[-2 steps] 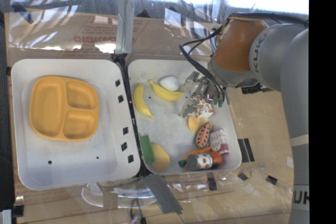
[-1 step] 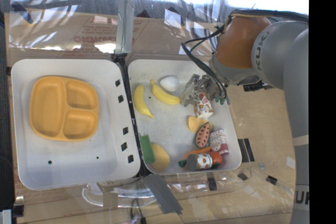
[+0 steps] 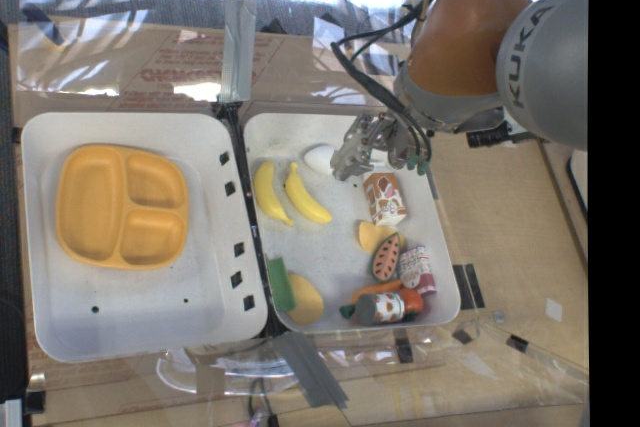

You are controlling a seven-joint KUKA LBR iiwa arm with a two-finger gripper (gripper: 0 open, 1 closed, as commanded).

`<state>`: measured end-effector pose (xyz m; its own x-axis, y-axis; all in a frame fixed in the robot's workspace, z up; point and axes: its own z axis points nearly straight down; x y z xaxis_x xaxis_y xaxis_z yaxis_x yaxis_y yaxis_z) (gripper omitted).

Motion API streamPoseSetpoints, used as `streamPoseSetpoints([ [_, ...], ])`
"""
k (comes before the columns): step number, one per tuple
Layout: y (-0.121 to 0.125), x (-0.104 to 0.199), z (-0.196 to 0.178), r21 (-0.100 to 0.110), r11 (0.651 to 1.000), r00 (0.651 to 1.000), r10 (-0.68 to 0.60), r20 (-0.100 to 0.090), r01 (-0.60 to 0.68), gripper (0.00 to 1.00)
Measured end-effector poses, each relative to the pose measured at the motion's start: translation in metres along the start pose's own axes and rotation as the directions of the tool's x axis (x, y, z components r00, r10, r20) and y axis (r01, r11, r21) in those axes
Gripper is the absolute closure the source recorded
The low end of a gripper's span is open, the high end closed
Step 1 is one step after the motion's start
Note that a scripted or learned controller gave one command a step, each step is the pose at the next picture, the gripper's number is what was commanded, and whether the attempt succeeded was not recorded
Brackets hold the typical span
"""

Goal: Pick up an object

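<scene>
Camera view
Arm: reaches in from 3 o'clock, wrist over the right bin (image 3: 448, 267).
Gripper (image 3: 352, 161): low at the bin's 12 o'clock; whether it is spread or pinched, I cannot tell.
White egg-shaped object (image 3: 318, 158): just beside the gripper, at its 9 o'clock.
Two bananas (image 3: 288, 193): side by side near the bin's centre.
Small carton (image 3: 384, 198): at the gripper's 5 o'clock.
Yellow tray (image 3: 121, 206): in the left bin (image 3: 60, 315).
</scene>
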<state>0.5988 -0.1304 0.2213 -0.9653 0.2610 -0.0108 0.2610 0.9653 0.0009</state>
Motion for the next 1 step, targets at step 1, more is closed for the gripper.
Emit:
streamPoseSetpoints([
  [1,-0.0514,-0.0311,-0.0268,0.003,0.999,0.999,0.033,-0.006,-0.033,1.00],
])
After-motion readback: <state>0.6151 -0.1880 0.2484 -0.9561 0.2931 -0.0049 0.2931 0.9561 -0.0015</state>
